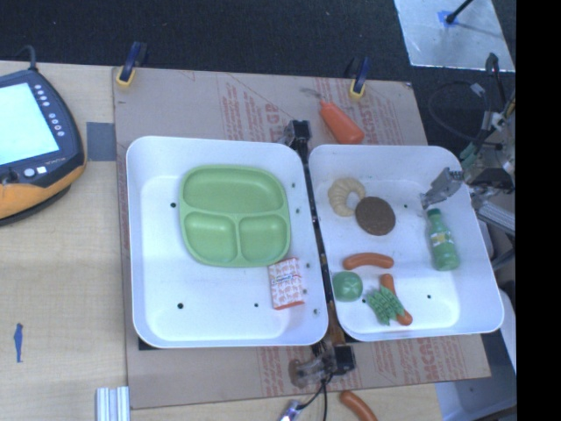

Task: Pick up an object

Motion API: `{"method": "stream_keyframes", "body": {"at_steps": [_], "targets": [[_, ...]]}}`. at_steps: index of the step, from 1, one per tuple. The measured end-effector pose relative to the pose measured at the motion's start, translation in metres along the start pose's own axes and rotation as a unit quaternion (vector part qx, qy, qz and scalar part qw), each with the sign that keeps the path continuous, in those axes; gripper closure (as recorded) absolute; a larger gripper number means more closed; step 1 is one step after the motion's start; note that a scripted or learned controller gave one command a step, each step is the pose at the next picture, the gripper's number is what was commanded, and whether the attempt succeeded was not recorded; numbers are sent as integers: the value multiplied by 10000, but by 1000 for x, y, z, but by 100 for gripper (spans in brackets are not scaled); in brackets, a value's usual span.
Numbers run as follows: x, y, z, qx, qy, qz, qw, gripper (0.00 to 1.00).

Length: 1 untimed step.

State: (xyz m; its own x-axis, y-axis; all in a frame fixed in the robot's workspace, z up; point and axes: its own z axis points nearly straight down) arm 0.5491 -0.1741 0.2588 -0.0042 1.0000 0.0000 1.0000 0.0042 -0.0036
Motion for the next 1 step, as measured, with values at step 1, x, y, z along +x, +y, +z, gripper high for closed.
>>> {"method": "stream_keyframes", "body": {"at_steps": [1], "targets": [[15,56,91,16,-3,-8,10000,0]]}}
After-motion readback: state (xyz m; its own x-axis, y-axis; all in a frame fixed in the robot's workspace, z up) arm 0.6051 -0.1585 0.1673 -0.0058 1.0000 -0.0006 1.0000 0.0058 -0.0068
